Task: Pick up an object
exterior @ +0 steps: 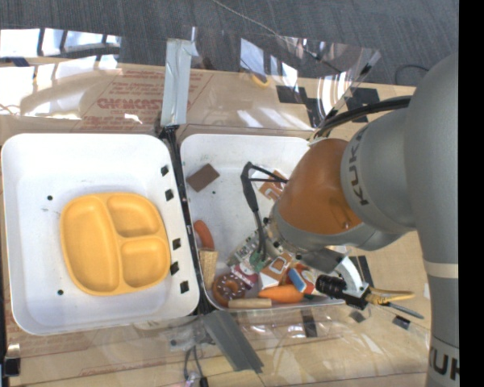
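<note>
My arm point(339, 196) reaches in from the desk's right edge and hangs over the right bin point(226, 147). My pincer point(262, 252) sits low over the clutter at that bin's near edge; I cannot tell its state, because my wrist covers it.

Candidate objects lie in the right bin's near portion:
- Carrot point(278, 294): against the near wall. Judged light, stiff and smooth; I would grip across its thick middle, since the taper may slip.
- Doughnut point(226, 286): near-left corner, touching the carrot's neighbours. Judged light and rigid.
- Brown block point(202, 176): alone toward the far side, well apart from the pile. Judged flat and hard to get under.

The left bin point(32, 160) holds a yellow divided tray point(93, 244).
</note>
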`<state>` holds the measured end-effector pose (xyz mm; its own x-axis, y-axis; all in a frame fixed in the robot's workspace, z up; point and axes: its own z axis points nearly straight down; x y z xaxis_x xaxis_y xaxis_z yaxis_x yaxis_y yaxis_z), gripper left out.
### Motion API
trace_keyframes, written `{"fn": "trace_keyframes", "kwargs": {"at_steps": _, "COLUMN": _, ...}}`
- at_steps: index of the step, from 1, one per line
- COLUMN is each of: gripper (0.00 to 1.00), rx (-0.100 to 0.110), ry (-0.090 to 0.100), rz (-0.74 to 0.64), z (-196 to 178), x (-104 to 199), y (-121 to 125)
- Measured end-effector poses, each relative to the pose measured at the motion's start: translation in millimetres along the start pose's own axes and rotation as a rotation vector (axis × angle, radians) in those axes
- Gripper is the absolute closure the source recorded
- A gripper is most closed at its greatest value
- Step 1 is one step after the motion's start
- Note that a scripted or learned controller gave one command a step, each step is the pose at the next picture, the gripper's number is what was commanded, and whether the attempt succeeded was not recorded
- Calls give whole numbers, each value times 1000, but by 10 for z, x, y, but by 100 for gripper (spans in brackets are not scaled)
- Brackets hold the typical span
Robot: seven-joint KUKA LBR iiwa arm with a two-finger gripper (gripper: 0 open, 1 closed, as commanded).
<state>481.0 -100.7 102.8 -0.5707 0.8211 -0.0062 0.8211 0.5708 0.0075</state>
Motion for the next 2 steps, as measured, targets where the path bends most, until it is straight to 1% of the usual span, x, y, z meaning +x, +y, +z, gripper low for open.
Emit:
{"fn": "trace_keyframes", "kwargs": {"at_steps": 1, "gripper": 100, "rx": 6, "ry": 8, "rz": 92, "z": 98, "x": 9, "y": -36}}
{"fn": "trace_keyframes", "kwargs": {"at_steps": 2, "gripper": 100, "rx": -4, "ry": -1, "rz": 85, "z": -1135, "x": -17, "y": 819}}
